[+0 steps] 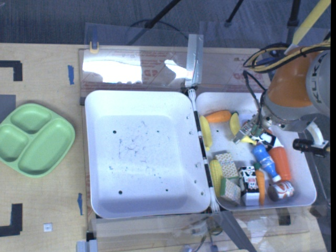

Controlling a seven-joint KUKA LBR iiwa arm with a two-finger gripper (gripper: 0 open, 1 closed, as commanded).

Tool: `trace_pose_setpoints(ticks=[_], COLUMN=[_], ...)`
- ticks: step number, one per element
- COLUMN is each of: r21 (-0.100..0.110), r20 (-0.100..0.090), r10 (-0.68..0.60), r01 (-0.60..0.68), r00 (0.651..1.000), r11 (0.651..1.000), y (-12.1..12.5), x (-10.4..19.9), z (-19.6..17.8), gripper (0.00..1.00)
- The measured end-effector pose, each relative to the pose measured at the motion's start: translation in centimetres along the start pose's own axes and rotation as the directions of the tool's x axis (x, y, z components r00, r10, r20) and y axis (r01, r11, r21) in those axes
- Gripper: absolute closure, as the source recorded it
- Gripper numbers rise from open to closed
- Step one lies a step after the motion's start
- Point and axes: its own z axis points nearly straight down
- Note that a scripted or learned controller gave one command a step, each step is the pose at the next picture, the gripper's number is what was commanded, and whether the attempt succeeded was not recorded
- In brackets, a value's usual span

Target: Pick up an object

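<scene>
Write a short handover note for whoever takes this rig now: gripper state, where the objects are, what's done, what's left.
Gripper: low in the right bin, at its upper middle among the objects; nothing visibly held.
Objects: all in the right bin. Orange carrot and yellow pieces at the top, blue bottle and orange bottle just below the gripper, small boxes along the bottom.
Done: arm is over the pile.
Left: grasp one object and lift it.

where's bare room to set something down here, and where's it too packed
The left shallow white bin is bare floor from wall to wall. The green three-compartment plastic plate on the wooden bench also lies open. The right white bin is crowded: an orange carrot, a blue bottle and small boxes fill it, with the tool above.
</scene>
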Motion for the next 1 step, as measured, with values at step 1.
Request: trace_pose_setpoints(ticks=[1], r21=[0.007], r20=[-0.005], r10=[0.002], r01=[-0.002], r00=[1.000], r11=[1.000], y=[7.60], x=[2.69], z=[-8.66], gripper=[1.00])
